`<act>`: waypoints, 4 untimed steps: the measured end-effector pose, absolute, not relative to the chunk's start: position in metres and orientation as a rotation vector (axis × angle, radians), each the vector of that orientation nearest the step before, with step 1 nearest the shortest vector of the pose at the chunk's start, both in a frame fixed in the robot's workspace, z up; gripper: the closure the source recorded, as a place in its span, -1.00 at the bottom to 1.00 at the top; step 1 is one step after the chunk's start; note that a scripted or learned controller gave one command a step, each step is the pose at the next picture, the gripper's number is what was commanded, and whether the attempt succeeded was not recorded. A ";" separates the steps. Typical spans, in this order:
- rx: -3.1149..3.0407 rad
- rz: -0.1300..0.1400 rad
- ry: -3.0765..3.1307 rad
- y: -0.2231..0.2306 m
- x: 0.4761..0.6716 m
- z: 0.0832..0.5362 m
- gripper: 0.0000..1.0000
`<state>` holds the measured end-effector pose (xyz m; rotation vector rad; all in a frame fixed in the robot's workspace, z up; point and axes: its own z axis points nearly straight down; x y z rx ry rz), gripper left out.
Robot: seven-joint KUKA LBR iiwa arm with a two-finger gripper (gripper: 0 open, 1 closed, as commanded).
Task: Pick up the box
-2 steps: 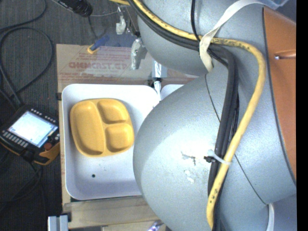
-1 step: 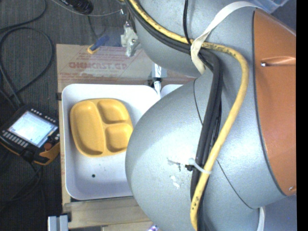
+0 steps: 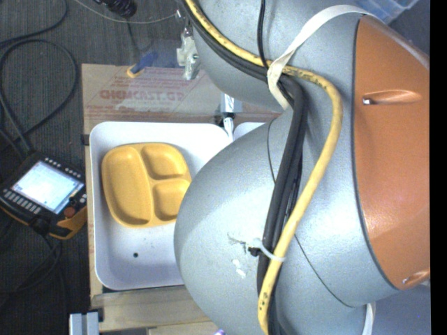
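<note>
The grey arm (image 3: 307, 187) covers most of the right side, hiding the second white bin (image 3: 246, 128) except a sliver, and the left bin's (image 3: 126, 257) right part. The arm itself runs off the frame's edges.

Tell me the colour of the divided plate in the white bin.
The plate is yellow, seen in the camera view, lying in the bin.

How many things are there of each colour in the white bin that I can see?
Yellow: 1, the divided tray
Black: 1, a tiny speck on the bin floor, too small to tell what it is
Total: 2 in the white bin. The grey arm covers the rest of it, so more could be hidden.
</note>
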<state>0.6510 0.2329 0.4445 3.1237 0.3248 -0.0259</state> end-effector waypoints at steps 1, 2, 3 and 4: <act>3.124 -0.036 0.326 0.233 0.652 0.451 1.00; 3.126 -0.049 0.330 0.233 0.652 0.456 1.00; 3.127 -0.063 0.338 0.235 0.652 0.461 1.00; 3.128 -0.078 0.349 0.238 0.651 0.466 1.00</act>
